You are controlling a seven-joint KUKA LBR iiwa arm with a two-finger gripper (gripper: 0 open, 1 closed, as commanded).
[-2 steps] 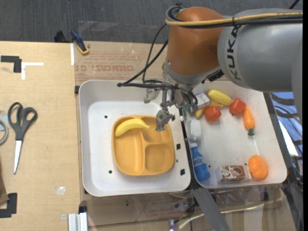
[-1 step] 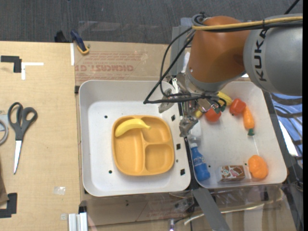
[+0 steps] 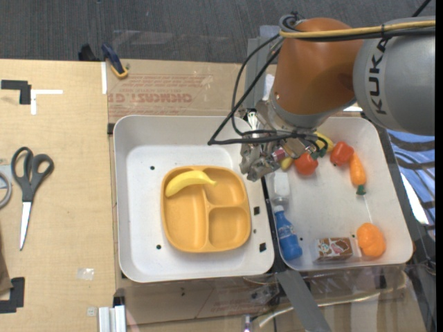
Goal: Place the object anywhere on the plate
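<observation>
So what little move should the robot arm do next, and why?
Probably lift the gripper straight up. The yellow banana already lies in the yellow divided plate's top compartment, and the gripper sits over the seam between the two bins.

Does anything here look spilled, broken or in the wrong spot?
Nothing stands out. The banana lies inside the yellow plate in the left bin. In the right bin, the bottle lies on its side, but nothing has leaked from it.

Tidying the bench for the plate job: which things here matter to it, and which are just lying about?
Job: plate, banana on it, gripper.
Lying about: scissors, blue bottle, tomato, red pepper, carrot, orange, snack box.
</observation>
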